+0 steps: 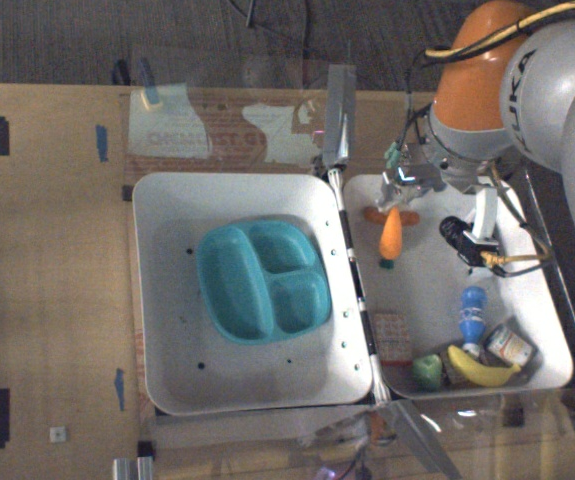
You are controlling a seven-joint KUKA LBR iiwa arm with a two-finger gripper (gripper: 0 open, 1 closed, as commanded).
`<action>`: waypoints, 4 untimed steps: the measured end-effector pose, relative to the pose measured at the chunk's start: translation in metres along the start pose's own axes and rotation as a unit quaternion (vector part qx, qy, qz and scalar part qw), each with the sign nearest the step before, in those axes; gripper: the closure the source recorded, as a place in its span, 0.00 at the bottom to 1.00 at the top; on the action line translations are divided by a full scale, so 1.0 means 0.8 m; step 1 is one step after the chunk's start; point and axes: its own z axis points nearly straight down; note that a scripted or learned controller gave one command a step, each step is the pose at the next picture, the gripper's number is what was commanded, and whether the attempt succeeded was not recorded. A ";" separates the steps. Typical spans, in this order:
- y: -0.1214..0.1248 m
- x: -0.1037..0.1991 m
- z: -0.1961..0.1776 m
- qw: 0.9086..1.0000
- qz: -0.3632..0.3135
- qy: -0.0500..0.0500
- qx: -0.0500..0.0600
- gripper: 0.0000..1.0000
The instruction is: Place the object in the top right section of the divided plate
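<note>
The pincer is clamping the smooth orange carrot at the right bin's eleven o'clock, with the glossy teal divided plate sitting at its nine o'clock.

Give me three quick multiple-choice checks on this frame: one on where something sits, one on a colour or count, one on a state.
1. Where is the divided plate?
A. In the left bin
B. In the right bin
C. On the bare bench

2. What colour is the plate?
A. Red
B. Teal
C. Yellow

3. What lies in the plate's sections?
A. A carrot
B. A banana
C. Nothing

Answers:
1. A, the plate rests on the floor of the left bin.
2. B, its three sections are all teal.
3. C, the carrot lies in the right bin below the claw, and the banana sits at that bin's near edge by the green apple.
</note>
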 end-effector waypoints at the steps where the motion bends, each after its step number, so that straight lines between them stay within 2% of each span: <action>1: -0.040 0.109 0.000 0.995 -0.096 0.001 0.001 1.00; 2: -0.117 -0.004 0.001 0.995 -0.099 0.001 0.001 1.00; 3: -0.185 -0.053 0.046 0.990 -0.141 0.001 0.001 1.00; 4: -0.183 -0.055 0.033 0.990 -0.140 0.000 -0.002 1.00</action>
